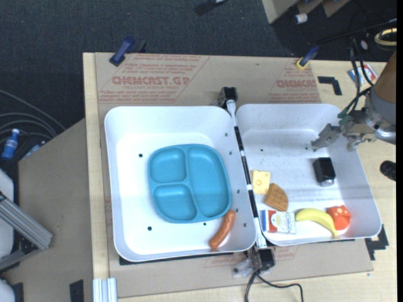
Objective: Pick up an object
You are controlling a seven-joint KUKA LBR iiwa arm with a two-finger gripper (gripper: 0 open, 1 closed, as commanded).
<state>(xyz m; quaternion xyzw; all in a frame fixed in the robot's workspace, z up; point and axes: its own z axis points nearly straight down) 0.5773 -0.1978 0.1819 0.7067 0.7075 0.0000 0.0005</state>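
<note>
Grey gripper (337, 135) hovers over the right bin's (286, 115) far edge, whether wide or narrow I cannot tell, with a black block (324, 170) near it and a banana (317, 219) by the front wall.

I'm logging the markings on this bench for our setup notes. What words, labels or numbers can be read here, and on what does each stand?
"CHEMCAST G P": red print on the brown board behind the left bin; smaller lines beneath are too blurred to read.
"CHEMCAST": same red print on the board behind the right bin, partly cut off.
Small carton in the right bin: red and blue printing, too small to read.
</note>
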